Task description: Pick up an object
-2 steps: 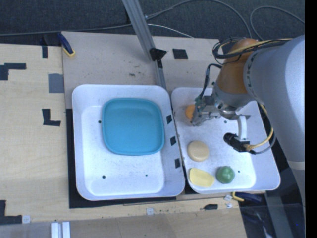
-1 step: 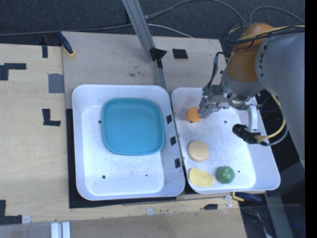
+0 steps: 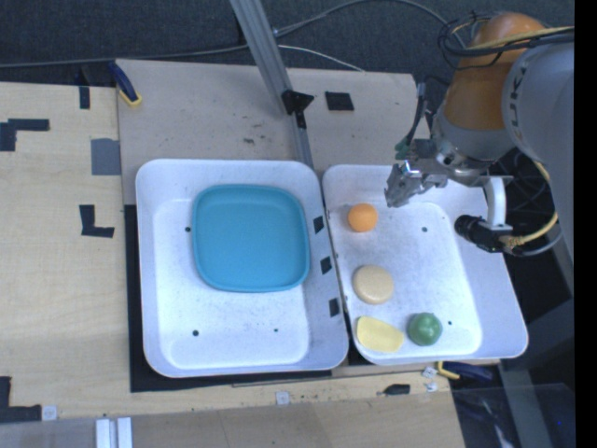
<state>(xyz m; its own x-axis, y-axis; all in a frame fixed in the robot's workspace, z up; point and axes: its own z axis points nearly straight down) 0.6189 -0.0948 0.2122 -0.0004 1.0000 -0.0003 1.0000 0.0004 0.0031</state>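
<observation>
Ball (image 3: 362, 217) lies untouched in the right bin (image 3: 485, 292); tool (image 3: 403, 190) hangs just beside it, grip unreadable. Nothing lifted yet.

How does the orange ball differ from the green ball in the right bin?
The orange ball sits near the bin's far side, close to the gripper; the green ball sits at the near edge beside the yellow piece. The orange ball looks slightly smaller than the green. Both are round and rest in the right bin.
</observation>
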